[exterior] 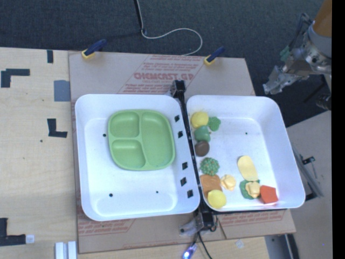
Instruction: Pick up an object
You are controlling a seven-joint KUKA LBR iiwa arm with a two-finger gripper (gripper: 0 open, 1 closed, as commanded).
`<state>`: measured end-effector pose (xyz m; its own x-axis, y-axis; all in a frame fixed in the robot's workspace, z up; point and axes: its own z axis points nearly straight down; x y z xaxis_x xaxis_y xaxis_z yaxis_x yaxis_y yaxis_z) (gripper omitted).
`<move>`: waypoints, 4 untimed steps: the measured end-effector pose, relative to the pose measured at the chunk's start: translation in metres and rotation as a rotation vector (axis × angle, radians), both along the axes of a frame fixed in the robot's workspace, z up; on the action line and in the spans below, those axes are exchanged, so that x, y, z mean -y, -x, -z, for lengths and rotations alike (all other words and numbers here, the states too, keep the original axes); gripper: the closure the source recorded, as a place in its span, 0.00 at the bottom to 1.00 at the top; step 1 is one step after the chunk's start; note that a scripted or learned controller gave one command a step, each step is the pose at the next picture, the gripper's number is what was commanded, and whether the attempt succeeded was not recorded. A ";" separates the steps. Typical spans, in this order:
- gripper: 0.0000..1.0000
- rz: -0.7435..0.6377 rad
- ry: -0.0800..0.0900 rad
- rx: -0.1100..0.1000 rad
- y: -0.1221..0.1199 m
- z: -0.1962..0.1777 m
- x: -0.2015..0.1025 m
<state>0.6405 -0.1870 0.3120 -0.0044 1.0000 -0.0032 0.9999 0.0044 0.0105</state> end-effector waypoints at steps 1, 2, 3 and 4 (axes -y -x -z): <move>1.00 -0.010 -0.003 0.009 -0.019 -0.153 -0.109; 1.00 0.000 -0.006 -0.025 0.067 -0.050 -0.157; 1.00 -0.001 -0.004 -0.017 0.103 -0.018 -0.200; 1.00 0.004 -0.001 -0.011 0.033 0.054 -0.185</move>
